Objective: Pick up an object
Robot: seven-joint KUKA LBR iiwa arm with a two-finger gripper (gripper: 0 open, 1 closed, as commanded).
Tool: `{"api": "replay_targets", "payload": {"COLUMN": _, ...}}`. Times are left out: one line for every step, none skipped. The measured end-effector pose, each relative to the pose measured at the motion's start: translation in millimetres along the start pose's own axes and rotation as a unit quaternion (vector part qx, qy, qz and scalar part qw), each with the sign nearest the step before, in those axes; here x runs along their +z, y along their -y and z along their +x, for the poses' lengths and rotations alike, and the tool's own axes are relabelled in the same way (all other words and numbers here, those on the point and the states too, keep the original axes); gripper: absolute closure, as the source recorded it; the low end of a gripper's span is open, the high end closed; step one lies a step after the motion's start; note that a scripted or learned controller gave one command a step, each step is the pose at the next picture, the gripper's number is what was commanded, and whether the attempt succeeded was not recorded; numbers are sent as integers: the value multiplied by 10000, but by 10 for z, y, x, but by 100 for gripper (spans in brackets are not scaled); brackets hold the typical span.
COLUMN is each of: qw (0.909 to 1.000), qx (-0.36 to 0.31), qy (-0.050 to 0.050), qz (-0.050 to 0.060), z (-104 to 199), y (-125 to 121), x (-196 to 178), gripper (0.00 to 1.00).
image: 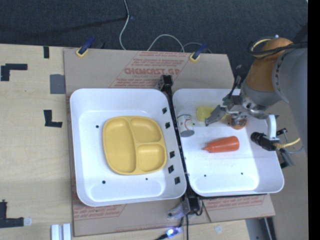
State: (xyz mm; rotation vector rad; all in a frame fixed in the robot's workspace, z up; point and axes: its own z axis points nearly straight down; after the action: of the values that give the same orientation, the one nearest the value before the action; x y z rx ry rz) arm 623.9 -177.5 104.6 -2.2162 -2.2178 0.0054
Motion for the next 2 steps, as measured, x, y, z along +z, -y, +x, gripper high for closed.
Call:
{"api": "replay_targets", "payload": {"qw": 10000, "qx": -12, "qy": 4, "qz": -28, "z": 10, "y": -18, "x": -136, "gripper": 100}}
{"api": "replay_targets", "payload": {"qw": 10000, "qx": -9, "qy": 11, "qz": -58, "z": 99, "y": 5, "x": -726, "gripper": 100}}
